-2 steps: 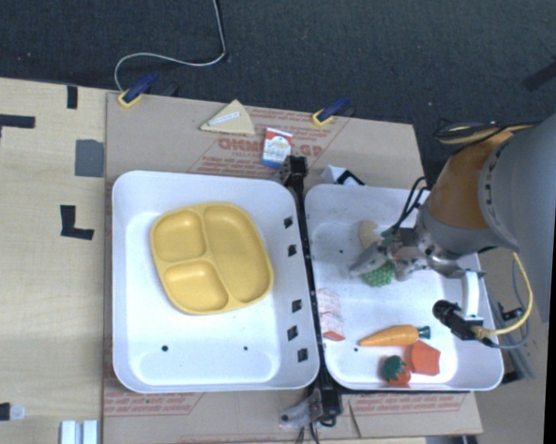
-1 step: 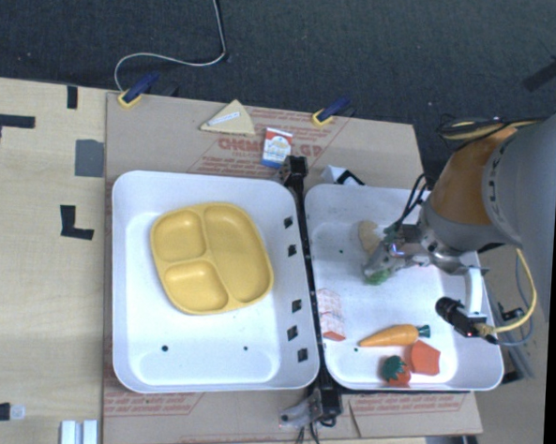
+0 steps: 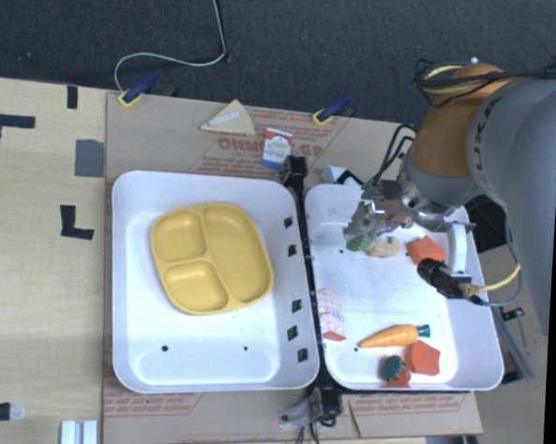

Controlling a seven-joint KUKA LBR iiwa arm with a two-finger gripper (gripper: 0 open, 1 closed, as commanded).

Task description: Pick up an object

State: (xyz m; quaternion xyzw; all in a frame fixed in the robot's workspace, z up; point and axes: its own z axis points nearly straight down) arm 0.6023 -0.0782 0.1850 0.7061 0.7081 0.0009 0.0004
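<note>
Two bins sat side by side: left bin (image 3: 129, 282) at 9 o'clock held a divided plate (image 3: 210, 256). Right bin (image 3: 480, 369) at 3 o'clock held a carrot (image 3: 390, 337) toward 5, two small pieces (image 3: 412, 363) just below it, and the gripper (image 3: 376, 224) over items near 12.

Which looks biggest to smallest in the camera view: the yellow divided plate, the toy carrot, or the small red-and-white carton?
1. Yellow divided plate, by far.
2. Toy carrot.
3. Red-and-white carton, though it looks close to the carrot, so that order is unsure.
</note>
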